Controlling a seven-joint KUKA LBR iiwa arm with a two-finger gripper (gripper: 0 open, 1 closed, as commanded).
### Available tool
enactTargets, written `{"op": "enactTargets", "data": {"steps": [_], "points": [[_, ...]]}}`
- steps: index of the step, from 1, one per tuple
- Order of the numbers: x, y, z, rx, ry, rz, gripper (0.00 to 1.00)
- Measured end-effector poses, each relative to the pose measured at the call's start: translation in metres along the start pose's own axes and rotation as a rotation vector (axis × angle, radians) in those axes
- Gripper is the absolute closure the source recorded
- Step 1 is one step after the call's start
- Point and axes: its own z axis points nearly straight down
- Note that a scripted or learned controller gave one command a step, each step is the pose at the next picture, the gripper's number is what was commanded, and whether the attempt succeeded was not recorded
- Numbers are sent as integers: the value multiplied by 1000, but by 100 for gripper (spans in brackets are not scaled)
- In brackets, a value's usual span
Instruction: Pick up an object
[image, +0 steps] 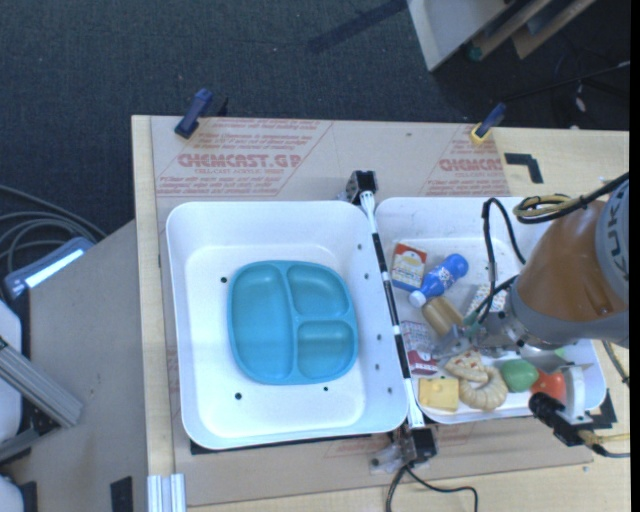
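Overall, two shallow white bins stood side by side on the bench. One left bin (190, 300) held a single blue divided plate (293, 322) with three compartments, lying flat near its middle. One right bin (420, 212) held the loose objects, all crowded toward its near half.

Counted in the right bin: one small red-and-white carton (408, 267); one white bottle with a blue cap (438, 280) just beside the carton; one brown cylindrical item (441, 315) below the bottle; one yellow block (438, 393) at the near edge; two tan, lumpy pieces (475, 380) touching the block's right side; one green item (518, 375) and one orange-red item (549, 383) just beside each other, further right.

One arm (565, 280), grey with an orange band, reached in from the right over the right bin. Its gripper (476, 336) sat low among the objects, above the tan pieces and near the brown cylinder. Whether the fingers were apart or closed could not be told, nor whether anything lay between them.

Two clamps (193, 113) were counted at the bench's far edge, one blue and one blue-and-yellow.
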Motion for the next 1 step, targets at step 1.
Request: {"op": "enactTargets", "data": {"steps": [1], "points": [[22, 71, 1, 3, 3, -3, 0]]}}
